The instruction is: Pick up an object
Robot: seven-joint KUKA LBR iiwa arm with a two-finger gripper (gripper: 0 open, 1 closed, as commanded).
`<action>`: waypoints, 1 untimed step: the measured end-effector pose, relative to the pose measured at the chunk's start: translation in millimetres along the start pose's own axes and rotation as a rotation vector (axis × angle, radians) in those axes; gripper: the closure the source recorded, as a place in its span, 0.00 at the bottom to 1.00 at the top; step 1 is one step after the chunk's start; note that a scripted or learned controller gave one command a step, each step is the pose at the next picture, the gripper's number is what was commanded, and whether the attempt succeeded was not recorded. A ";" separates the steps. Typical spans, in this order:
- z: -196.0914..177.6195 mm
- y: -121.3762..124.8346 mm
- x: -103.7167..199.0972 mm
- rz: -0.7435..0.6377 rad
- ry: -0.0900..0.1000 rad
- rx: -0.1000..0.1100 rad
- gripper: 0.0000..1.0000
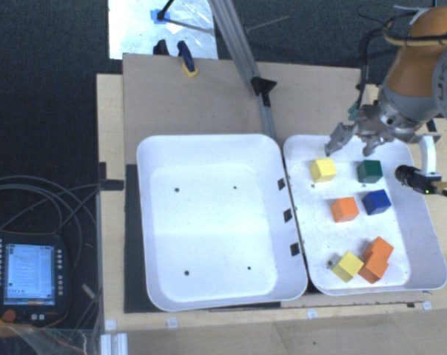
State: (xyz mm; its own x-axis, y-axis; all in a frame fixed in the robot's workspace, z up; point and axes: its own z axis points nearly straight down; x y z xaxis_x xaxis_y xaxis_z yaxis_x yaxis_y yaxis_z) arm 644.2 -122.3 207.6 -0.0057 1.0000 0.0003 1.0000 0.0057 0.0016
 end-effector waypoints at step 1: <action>-0.1 0.0 -0.1 0.000 -0.001 0.000 0.00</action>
State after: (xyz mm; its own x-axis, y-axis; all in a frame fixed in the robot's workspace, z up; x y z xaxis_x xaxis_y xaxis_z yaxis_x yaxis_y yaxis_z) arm 644.3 -122.5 207.7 -0.0056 1.0000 -0.0003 1.0000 0.0056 0.0016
